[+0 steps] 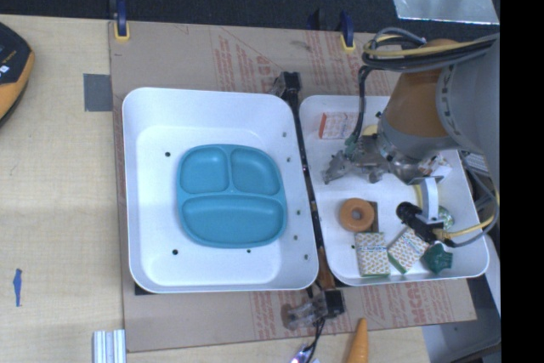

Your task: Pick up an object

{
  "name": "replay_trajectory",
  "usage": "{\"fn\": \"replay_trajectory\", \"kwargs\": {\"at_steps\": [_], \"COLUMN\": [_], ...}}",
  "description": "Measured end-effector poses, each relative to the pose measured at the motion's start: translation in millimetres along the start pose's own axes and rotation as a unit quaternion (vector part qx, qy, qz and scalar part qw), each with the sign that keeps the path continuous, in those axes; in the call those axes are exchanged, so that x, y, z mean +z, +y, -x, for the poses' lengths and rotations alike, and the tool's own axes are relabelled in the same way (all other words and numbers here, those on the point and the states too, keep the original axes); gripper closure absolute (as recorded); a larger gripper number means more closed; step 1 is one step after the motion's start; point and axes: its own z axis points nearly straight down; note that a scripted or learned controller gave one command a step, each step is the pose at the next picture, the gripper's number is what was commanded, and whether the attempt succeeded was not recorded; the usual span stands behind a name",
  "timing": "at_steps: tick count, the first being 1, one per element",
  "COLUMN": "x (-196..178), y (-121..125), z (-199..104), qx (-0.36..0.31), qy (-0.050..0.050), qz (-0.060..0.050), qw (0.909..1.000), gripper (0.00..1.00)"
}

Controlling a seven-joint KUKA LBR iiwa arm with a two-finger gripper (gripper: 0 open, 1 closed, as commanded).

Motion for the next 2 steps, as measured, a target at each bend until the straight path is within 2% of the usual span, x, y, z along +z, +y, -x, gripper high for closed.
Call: {"fn": "replay_trajectory", "kwargs": {"at_steps": [1, 2], "x": [-2, -14], "y": [-59, -55], "z": [10, 11], "qx": [0.007, 0.005], "qy": [-0.002, -0.002], "qz": [-0.003, 0.001], "qw": [1.0000, 1.0000], "gripper": [0.00, 1.00]}}
